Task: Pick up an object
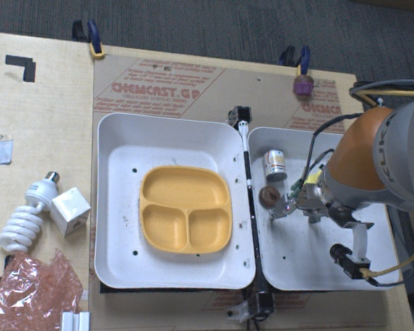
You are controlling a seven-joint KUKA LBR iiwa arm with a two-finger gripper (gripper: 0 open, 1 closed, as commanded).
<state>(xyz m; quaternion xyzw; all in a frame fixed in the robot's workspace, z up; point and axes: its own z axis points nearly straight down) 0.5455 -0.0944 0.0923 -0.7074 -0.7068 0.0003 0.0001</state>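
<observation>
In the right bin (306, 269) a small silver can (274, 165) lies near the back left corner. A brown round object (268, 196) sits just in front of it. My gripper (285, 205) is low in this bin, right beside the brown object on its right side and a little below the can. The grey arm with its orange band (358, 150) comes in from the right and covers the middle of the bin. A yellow divided plate (186, 208) lies in the middle of the left bin (121, 153).
On the bench to the left are a spiral light bulb (29, 213), a white cube (70, 210) and a crumpled reddish plastic bag (30, 297). A purple object (303, 84) sits behind the right bin. Cables (357, 266) trail over the right bin's front right.
</observation>
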